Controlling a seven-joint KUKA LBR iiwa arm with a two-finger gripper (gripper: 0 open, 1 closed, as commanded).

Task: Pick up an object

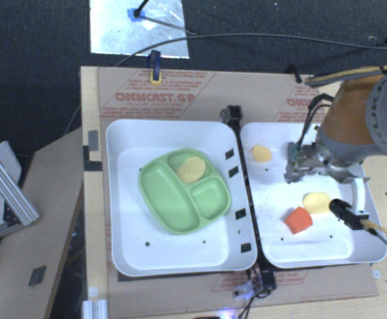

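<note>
We are hanging our big grey arm (369, 121) over the right bin (273, 248) because the small things are lying there. The jaws (298, 170) are blurry, so we cannot tell. The pale yellow lump (316, 202) and orange block (299, 220) are sitting just below.

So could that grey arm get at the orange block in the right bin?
Probably yes: the orange block lies uncovered in the right white bin, near the end effector, with only a pale yellow lump beside it.

A robotics lab: white bins (123, 198) on a cardboard-covered bench (180, 95), loose cables (246, 38).
</note>
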